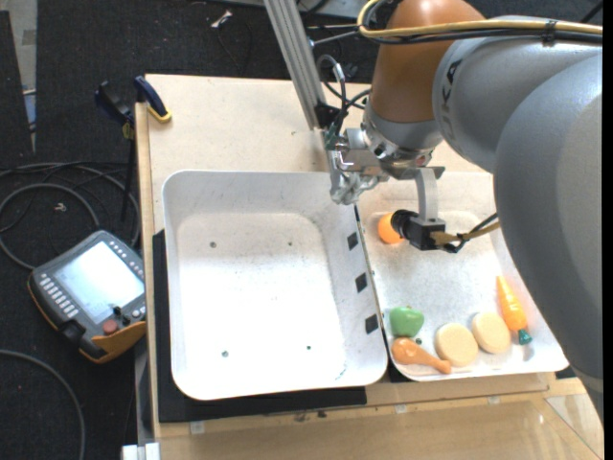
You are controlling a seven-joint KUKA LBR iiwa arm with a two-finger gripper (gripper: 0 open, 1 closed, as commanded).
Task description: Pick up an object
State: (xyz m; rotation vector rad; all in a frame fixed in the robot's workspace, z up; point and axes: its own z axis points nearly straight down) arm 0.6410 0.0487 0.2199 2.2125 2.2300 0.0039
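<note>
Right, the big grey arm (522, 132) blots out the right bin's (450, 281) corner at 1 o'clock, and the rim at 3 o'clock is lost behind it too. The orange ball (386, 230), up at 11 o'clock in that bin, is partly covered on its right side. The hand (343, 182) reads as a small metallic tangle, and I can't tell whether it's spread or pressed together.

The arm sweeps in from 3 o'clock with its orange band (421, 27) up high and the wrist bent down. The hand hangs at 12 o'clock over the ridge where the left bin (249, 276) meets the right.

Along the right bin's 6 o'clock edge sit a green piece (406, 320), a tan drumstick shape (420, 355) and two pale rounds (458, 344) side by side. A carrot (510, 305) lies at 4 o'clock.
</note>
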